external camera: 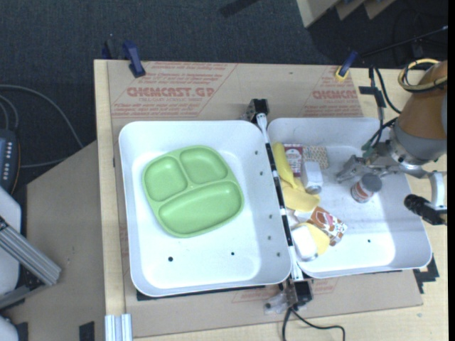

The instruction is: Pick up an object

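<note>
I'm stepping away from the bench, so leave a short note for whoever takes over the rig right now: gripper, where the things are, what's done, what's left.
Gripper: low over the right white bin, near a small grey and red cylinder; whether it is open or shut cannot be told, and no object is seen held.
Things: a yellow banana-shaped toy, a white and red packet, a yellow wedge, a red-printed wrapper and a white block lie along the right bin's left side. A green three-compartment plastic plate lies in the left white bin.
Done: nothing lifted so far as shown.
Left: grasp and raise one object.
</note>
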Robot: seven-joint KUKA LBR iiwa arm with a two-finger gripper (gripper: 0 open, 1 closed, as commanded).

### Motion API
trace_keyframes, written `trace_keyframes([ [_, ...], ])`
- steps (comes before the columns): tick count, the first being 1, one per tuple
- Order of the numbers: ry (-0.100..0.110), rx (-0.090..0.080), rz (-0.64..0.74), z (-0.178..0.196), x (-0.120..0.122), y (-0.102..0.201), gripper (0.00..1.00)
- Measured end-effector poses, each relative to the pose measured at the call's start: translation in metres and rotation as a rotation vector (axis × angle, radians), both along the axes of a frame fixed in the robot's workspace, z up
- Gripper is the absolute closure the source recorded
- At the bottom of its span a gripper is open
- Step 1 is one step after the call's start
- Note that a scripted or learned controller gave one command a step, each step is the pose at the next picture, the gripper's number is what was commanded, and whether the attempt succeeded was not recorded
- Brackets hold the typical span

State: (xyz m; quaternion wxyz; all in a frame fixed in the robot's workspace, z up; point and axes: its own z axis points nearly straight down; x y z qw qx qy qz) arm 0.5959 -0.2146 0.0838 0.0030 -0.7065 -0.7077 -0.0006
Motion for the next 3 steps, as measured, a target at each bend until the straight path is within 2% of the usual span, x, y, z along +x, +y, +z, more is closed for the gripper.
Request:
trace_keyframes([
  [1, -0.002, -0.004, -0.003, 0.001, -0.036, 0.013, 0.0],
  [2, -0.005, -0.005, -0.003, 0.011, -0.036, 0.013, 1.0],
  [3, 0.0, -0.011, -0.004, 0.016, 0.018, 0.108, 1.0],
])
